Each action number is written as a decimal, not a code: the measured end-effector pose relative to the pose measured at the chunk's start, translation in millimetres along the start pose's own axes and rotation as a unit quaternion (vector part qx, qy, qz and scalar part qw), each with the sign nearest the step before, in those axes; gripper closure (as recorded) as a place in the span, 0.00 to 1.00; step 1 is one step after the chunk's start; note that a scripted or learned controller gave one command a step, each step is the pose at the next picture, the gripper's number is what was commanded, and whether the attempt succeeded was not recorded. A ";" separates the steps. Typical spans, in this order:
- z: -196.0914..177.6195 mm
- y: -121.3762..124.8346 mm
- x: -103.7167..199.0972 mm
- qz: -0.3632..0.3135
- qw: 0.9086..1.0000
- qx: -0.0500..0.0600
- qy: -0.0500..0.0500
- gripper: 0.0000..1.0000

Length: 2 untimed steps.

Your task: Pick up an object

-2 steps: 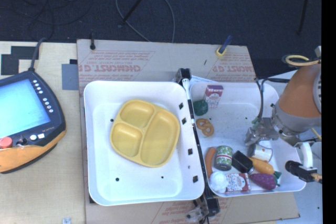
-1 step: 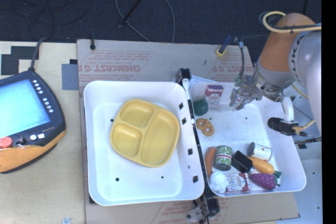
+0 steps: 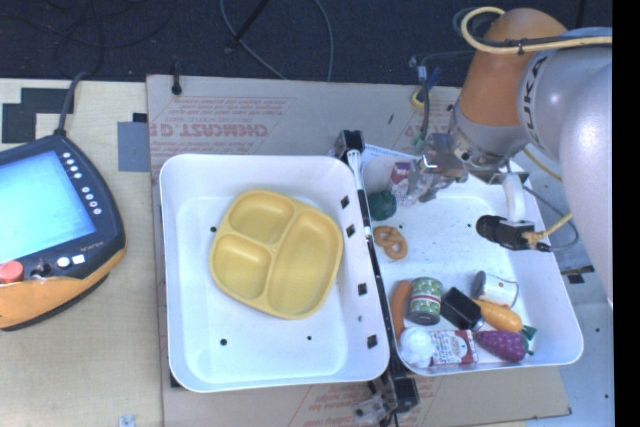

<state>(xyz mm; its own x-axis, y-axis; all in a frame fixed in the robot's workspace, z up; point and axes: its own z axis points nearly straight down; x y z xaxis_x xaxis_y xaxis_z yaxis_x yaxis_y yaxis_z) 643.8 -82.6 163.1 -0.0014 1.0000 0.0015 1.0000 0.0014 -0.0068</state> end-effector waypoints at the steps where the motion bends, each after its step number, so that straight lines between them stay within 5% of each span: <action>1: 0.2 -0.3 -0.7 0.000 1.000 0.000 -0.001 0.00; 2: 77.5 -71.9 -7.3 0.002 1.000 0.000 0.000 0.00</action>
<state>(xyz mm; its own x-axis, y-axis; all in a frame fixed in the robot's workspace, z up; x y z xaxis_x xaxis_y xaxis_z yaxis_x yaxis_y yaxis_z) 571.4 -89.9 86.1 0.0017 1.0000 0.0019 1.0000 -0.0017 -0.0061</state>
